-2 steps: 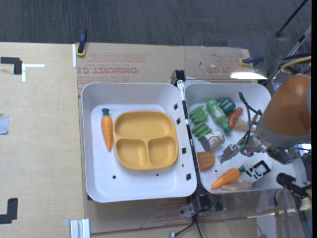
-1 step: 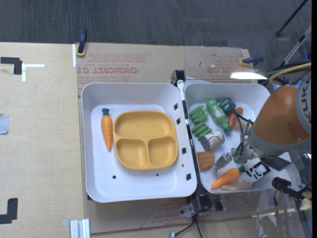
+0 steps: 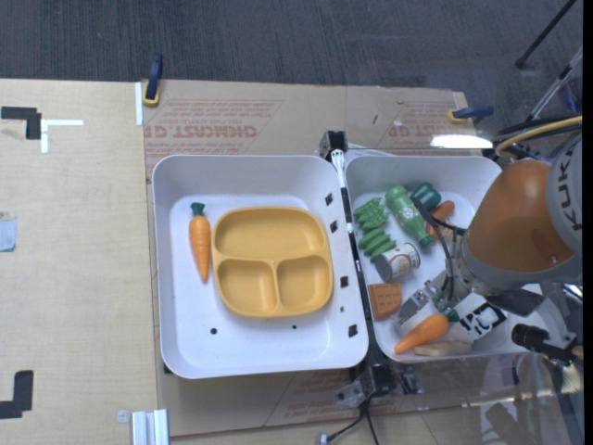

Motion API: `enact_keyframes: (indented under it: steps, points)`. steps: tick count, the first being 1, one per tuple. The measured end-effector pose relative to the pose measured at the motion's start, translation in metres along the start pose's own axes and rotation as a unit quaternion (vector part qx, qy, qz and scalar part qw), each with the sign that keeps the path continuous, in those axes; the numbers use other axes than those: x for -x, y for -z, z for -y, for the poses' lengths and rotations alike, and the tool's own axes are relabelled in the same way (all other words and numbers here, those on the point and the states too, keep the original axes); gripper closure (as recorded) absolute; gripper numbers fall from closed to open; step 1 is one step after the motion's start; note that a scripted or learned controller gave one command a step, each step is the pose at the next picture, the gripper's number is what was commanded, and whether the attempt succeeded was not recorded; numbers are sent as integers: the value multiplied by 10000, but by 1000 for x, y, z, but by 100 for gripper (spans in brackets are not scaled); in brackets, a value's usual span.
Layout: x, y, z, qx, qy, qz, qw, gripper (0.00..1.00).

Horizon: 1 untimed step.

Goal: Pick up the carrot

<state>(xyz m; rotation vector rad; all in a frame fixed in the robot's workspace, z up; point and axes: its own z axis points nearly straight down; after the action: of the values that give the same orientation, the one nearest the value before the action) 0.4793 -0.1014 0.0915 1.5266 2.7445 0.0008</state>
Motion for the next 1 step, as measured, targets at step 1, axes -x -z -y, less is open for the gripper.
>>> enact_keyframes:
  steps: [1]
  points:
    - [5, 0, 4, -4, 1337, -5, 9910, 0]
